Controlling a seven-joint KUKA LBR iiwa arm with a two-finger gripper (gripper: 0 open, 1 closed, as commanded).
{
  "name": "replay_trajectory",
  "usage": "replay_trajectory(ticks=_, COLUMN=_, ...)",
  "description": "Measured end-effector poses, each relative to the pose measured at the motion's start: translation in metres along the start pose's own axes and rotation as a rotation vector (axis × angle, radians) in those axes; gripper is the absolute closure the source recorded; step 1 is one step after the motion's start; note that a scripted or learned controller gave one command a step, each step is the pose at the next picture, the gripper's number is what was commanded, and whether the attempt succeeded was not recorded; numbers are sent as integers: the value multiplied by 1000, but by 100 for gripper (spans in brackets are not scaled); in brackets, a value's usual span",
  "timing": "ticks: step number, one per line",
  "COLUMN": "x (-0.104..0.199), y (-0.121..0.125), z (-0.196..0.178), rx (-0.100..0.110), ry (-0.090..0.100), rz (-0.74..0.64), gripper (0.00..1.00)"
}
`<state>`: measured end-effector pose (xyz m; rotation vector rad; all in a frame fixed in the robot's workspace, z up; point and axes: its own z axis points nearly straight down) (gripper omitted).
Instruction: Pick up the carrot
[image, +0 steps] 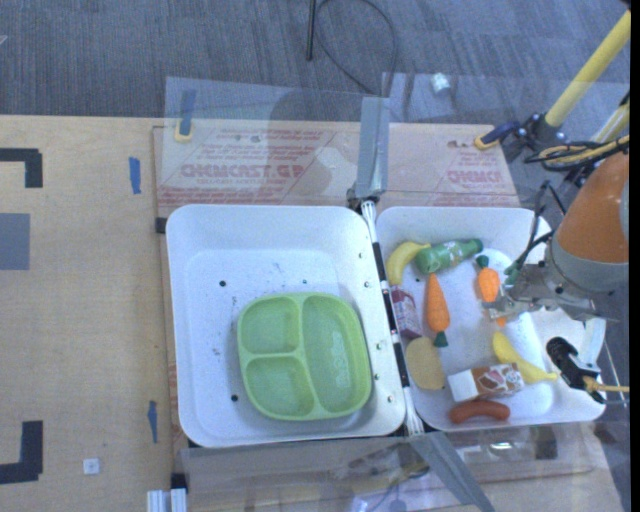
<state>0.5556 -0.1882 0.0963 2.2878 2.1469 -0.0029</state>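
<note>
Although the arm (590, 235) is already over the right bin (520, 218), I judge the pick as barely begun, because the carrot (437, 304) lies flat on the bin floor with nothing around it. From my seat I see it in the left half of that bin, its long axis running roughly up and down the view, just below the green bottle (448, 255) and the banana (401, 259), with a pale potato-like piece (426, 363) just beneath its lower end. The gripper (512, 297) sits to the carrot's right, apart from it, close beside a second, shorter orange piece (487, 284) that I take for another vegetable and not my target. Whether the gripper is open or closed I cannot tell; the wrist body hides it from this slanted camera, and I see nothing clearly caught in it. So what is done, at most, is the reach into the correct bin. What is left, in my judgement, is nearly everything: shift left across the bin until centred over the carrot, turn the wrist to close across its narrow width, descend, close, and lift clear. I would watch the neighbours, since the bottle and the potato-like piece crowd both ends. The green divided tray (301, 355) in the left bin (190, 330) plays no part in this.
</note>
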Motion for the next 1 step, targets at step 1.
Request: replay_trajectory(ticks=1, x=64, y=-17, z=-75, rx=4, ry=3, rz=120, gripper=100)
